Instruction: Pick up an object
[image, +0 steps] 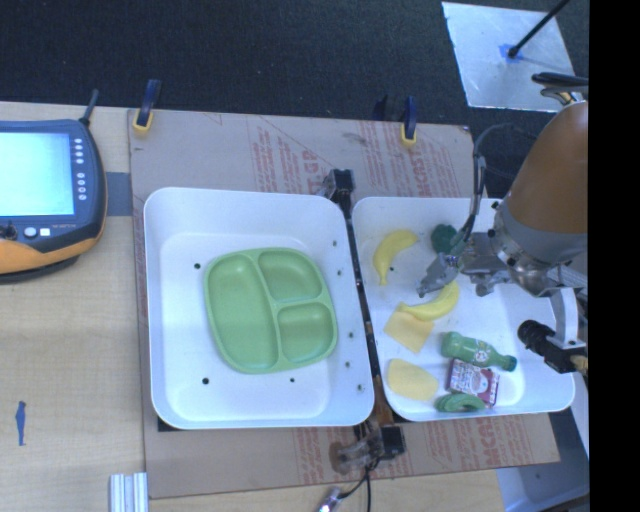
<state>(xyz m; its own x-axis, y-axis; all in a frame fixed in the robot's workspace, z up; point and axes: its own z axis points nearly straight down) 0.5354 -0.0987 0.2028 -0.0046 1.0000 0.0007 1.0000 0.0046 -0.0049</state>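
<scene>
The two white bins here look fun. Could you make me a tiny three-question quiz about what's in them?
1. True or false: the green divided tray lies in the left bin.
2. Which bin is the gripper over? A) left B) right
3. Fill in: the green bottle lies just above a small ___ packet.

Key: 1 true; 2 B, the right bin, close to a yellow banana; 3 red.

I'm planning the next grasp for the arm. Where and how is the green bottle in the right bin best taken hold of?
Grip the green bottle across its body, about midway, coming straight down from above. It lies on its side on the right bin floor, so its rounded flanks face the fingers. The pink packet sits close below it, so the fingers should probably straddle the narrow width rather than the length.
</scene>
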